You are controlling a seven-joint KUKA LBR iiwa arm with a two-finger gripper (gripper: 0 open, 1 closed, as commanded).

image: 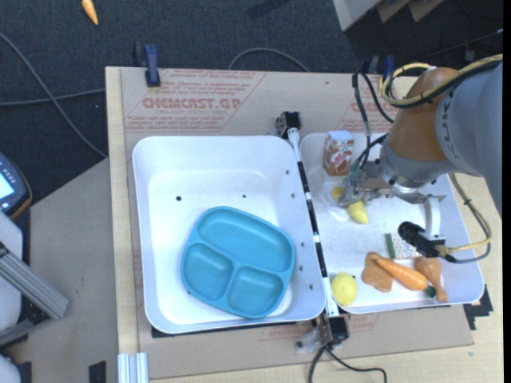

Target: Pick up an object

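The grey arm with its orange band is reaching in from three o'clock, and the gripper [357,191] is hanging low over the upper left part of the right bin [459,282]; how it is set cannot be told from here. A small yellow piece [358,212] is lying just below it at six o'clock. A red-and-white carton [338,152] is standing at eleven o'clock of the gripper. A lemon [344,289] and an orange carrot [403,274] are lying near the front wall. A blue divided plate [237,261] is resting in the left bin [152,174].
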